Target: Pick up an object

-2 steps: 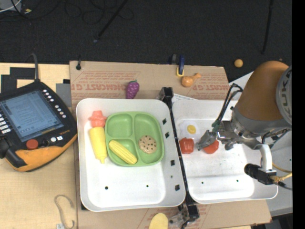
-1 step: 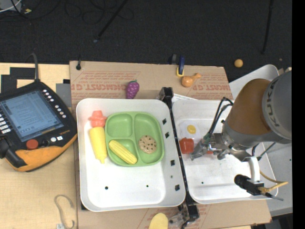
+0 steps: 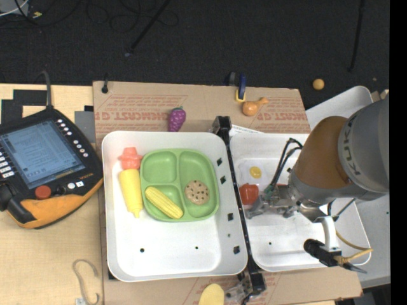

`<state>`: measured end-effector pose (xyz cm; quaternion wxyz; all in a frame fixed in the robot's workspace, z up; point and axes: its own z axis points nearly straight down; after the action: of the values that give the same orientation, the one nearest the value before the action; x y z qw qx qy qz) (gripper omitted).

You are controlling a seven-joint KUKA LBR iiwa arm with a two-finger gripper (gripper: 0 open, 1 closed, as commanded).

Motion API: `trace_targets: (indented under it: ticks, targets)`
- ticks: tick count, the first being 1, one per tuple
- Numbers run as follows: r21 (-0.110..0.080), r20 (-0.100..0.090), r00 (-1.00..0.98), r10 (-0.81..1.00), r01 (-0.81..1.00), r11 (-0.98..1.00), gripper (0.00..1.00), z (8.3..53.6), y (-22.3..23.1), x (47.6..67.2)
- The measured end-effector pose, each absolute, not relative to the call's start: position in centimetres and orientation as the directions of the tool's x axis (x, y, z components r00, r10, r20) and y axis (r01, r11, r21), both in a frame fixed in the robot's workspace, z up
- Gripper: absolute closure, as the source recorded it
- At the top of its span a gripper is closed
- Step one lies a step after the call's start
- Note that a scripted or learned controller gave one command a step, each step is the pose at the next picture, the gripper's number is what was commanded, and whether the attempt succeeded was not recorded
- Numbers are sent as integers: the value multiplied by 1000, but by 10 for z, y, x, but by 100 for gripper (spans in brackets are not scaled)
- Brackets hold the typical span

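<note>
In the right bin [image 3: 286,259], a small red block [image 3: 248,192] lies near the left wall, with a little yellow disc [image 3: 255,171] just behind it. My gripper [image 3: 257,207] hangs low over the bin floor, right beside the red block on its front-right side; the wrist hides how it stands. In the left bin [image 3: 165,253] stands a green divided plate [image 3: 179,184] that holds a yellow corn cob [image 3: 163,202] and a brown cookie [image 3: 198,192]. A yellow bottle with a pink cap [image 3: 130,184] lies to the left of the plate.
A purple grape bunch [image 3: 177,118] and an orange pear-shaped toy [image 3: 252,106] rest on the cardboard behind the bins. A yellow lemon [image 3: 212,293] sits at the front edge. A teach pendant [image 3: 41,161] lies to the left. The bulky arm [image 3: 343,157] covers the right bin's right half.
</note>
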<state>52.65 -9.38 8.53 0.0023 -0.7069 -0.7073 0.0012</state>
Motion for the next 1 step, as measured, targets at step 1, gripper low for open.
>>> trace_targets:
  ticks: [1]
  targets:
    - [-4, 2, 7, 1000, 1000, -7, 100, 97, -96, 526]
